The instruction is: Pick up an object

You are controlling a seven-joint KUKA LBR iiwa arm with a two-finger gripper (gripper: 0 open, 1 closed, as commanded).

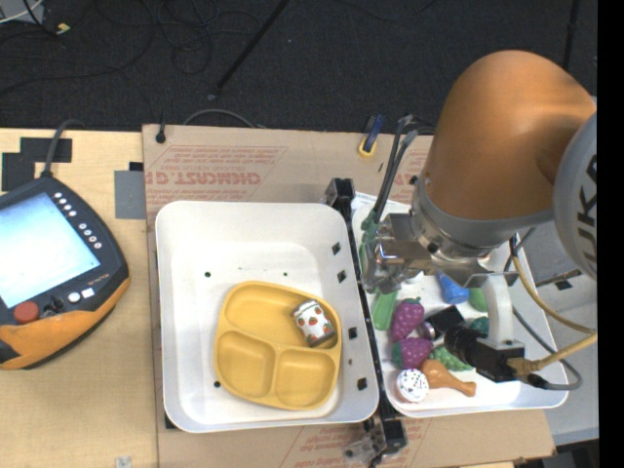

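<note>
Gripper (388,256) down in right bin (490,401), at its left wall, under the big orange band (507,135) of the arm. Metal, shiny, partly hidden by the wrist. Released or clenched: cannot tell. Nothing seen grasped.

Candidate things to pick, all in right bin, crowded together:
- Purple grapes (408,318), bumpy plastic cluster, just below gripper, long axis roughly up-down in view. Touching a second purple cluster (416,351), rounder, below it.
- Green piece (384,311), smooth, just left of the grapes, against the bin wall, partly under gripper.
- Blue piece (452,288), small, smooth, right of the grapes, mostly covered by the arm.
- Drumstick (451,378), tan-orange, glossy, lying flat near front rim. Long axis left-right, tilted down to the right; fat end left, thin bone end pointing right.
- White ball (412,385), round with dark dots, at front-left corner, just beside the drumstick's fat end.

Left bin (244,232): yellow tray (246,357), rounded, three compartments, smooth plastic, lying flat. Small white cup (312,322) with red spots in the tray's upper right compartment, tipped, open end toward lower right.

In the way: arm and wrist over most of right bin's back half; divider wall between bins tight beside gripper.

Around: brown cardboard (214,164) under the bins, pendant (49,261) with pale screen and orange edge on the surface (78,408) at far left.
</note>
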